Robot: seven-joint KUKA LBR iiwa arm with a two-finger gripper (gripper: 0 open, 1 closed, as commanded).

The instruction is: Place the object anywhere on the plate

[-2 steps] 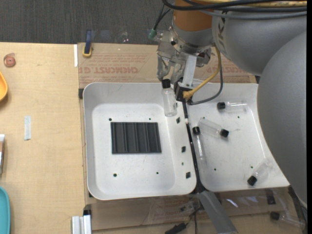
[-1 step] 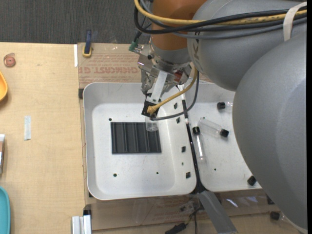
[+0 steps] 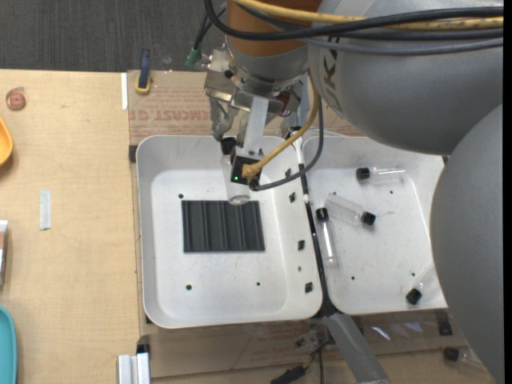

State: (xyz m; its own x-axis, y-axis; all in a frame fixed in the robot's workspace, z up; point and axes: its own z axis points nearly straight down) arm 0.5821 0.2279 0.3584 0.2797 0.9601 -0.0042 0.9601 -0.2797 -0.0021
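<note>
A black ridged plate (image 3: 224,225) lies flat in the middle of the left white bin (image 3: 160,294). My gripper (image 3: 239,192) hangs over the plate's far edge, right of its centre, pointing down. A small pale rounded shape (image 3: 239,199) shows at its tip, just touching the plate's top edge in the image; what it is stays unclear. In the right bin (image 3: 428,298) lie clear tubes with black caps: one at the back (image 3: 378,172), one in the middle (image 3: 352,210), one along the left wall (image 3: 324,237), and one at the front right corner (image 3: 416,293).
The arm's grey body and orange band cover the upper right and hang over the right bin. Cables loop from the wrist down across the divider between the bins. A tan tabletop (image 3: 64,214) with small items stretches to the left.
</note>
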